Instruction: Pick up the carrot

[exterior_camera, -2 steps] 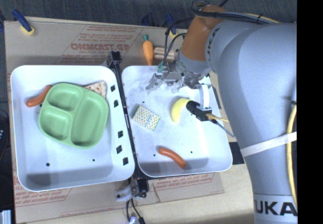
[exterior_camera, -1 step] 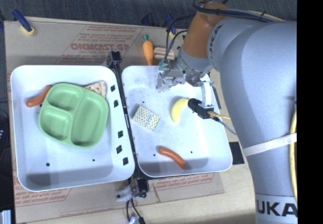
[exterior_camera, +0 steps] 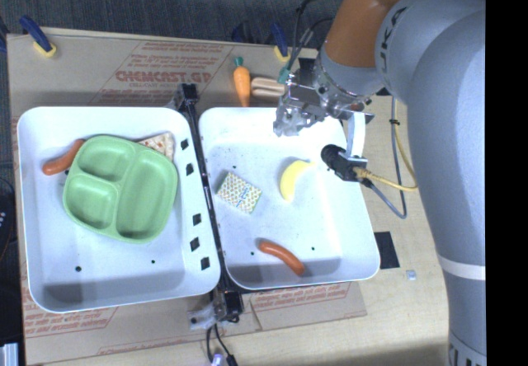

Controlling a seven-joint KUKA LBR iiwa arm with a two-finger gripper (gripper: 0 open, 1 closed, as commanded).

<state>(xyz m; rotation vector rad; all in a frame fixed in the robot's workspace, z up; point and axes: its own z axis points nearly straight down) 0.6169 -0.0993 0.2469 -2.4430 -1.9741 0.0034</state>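
The carrot, orange with a green top, lies on the cardboard just behind the right bin's back rim, outside both bins. My gripper hangs over the back edge of the right bin, a short way to the right of the carrot and nearer the camera. It does not touch the carrot, and nothing shows in its grasp.
A tan bun-like piece lies right beside the carrot. The right bin holds a yellow banana piece, a patterned block and a sausage. The left bin holds a green divided plate, a sausage and toast.
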